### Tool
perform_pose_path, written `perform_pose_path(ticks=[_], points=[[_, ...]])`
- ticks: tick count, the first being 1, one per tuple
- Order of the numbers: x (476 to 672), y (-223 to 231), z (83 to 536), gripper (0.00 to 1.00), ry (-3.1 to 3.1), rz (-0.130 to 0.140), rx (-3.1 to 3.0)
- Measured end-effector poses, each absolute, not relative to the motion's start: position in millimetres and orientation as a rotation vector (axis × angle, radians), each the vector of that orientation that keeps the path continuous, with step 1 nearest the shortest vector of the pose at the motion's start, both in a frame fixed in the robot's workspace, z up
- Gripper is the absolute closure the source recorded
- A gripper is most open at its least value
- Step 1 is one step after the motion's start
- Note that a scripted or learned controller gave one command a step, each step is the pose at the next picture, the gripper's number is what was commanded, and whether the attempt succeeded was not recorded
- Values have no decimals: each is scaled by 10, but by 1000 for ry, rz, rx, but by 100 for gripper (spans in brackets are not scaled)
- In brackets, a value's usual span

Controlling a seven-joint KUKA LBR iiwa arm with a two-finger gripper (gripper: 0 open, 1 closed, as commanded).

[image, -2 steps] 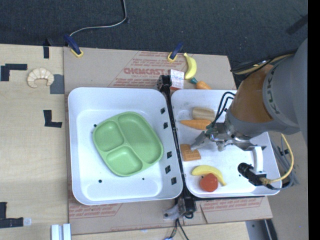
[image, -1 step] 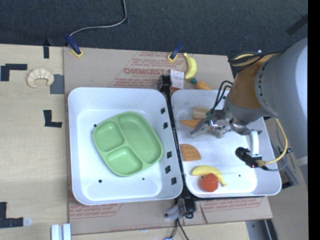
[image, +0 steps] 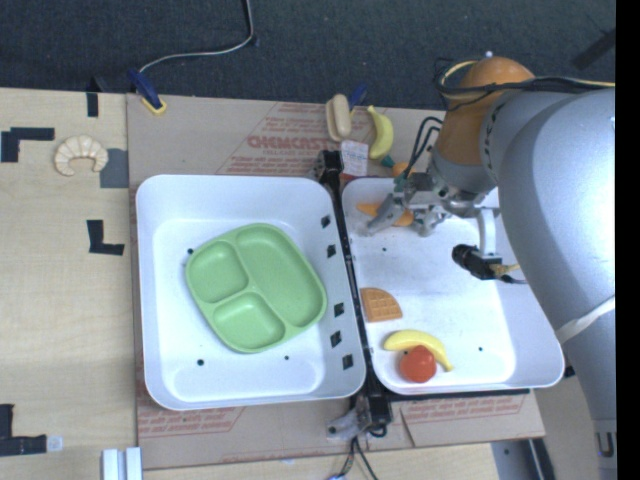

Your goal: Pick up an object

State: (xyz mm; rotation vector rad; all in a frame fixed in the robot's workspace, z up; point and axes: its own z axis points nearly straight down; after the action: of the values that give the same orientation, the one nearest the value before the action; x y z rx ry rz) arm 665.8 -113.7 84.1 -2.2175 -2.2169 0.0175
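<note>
My gripper (image: pixel 402 216) is low in the back left corner of the right bin (image: pixel 520 353), with its fingers (image: pixel 380 216) spread open. An orange carrot-like piece (image: pixel 370 208) lies on the bin floor right under it, partly hidden by the fingers. I cannot tell whether they touch it. Nearer the front of the same bin lie a tan waffle-like piece (image: pixel 380 304), a yellow banana (image: pixel 412 341) and a red tomato (image: pixel 418 366) that touches the banana.
The left bin (image: pixel 160 268) holds a green divided plate (image: pixel 256 286). Behind the bins, on the cardboard, lie a second banana (image: pixel 380 133), a bread-coloured roll (image: pixel 340 116) and a white card (image: pixel 355 156). A croissant (image: pixel 80 155) sits far left.
</note>
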Motion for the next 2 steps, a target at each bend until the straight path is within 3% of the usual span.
perform_pose_path(ticks=[2], points=[[6657,-1020,842,0,-2218,21,-2220]])
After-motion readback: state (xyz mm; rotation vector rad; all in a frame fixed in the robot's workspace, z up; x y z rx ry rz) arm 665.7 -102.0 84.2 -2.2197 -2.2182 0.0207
